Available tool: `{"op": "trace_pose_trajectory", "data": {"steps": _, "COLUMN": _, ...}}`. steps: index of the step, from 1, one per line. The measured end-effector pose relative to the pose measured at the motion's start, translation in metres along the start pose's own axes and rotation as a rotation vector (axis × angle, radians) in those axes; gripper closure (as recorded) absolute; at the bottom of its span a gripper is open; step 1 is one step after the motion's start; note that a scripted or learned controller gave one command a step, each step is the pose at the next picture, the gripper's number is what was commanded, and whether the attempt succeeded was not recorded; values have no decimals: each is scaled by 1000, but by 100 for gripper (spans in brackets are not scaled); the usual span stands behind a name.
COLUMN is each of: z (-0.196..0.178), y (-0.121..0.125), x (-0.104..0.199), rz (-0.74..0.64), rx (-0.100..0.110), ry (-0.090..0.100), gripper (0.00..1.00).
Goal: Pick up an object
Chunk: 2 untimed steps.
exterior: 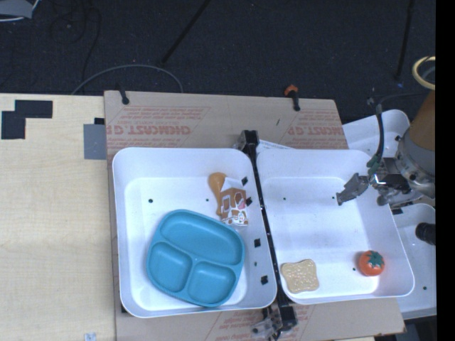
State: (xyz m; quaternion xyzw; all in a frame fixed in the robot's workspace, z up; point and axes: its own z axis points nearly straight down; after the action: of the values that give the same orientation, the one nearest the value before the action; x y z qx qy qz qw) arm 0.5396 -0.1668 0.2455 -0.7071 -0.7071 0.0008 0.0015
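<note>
The brown cardboard sheet (213, 123) under the bins bears red print, upside down from this camera, reading roughly "CHEMCAST" and "G.P."; the small carton's (234, 207) printing is too small to read

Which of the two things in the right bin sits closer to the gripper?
The orange tomato-like toy, by the right wall below the gripper; the tan toast piece lies farther left.

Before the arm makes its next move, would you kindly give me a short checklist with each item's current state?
1. Gripper over the right bin: ok, above its upper right area.
2. Nothing between the fingers: ok.
3. Toy tomato free to reach: ok, alone near the lower right corner.
4. Slice of bread free: ok, flat by the lower left wall.
5. Blue divided plate and small wrapper: in the left bin, away from the gripper.
</note>
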Motion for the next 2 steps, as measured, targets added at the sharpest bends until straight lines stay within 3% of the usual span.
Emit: {"op": "trace_pose_trajectory", "data": {"steps": 2, "z": 87, "y": 1, "x": 0, "rz": 0, "rx": 5, "ry": 1, "gripper": 0}}
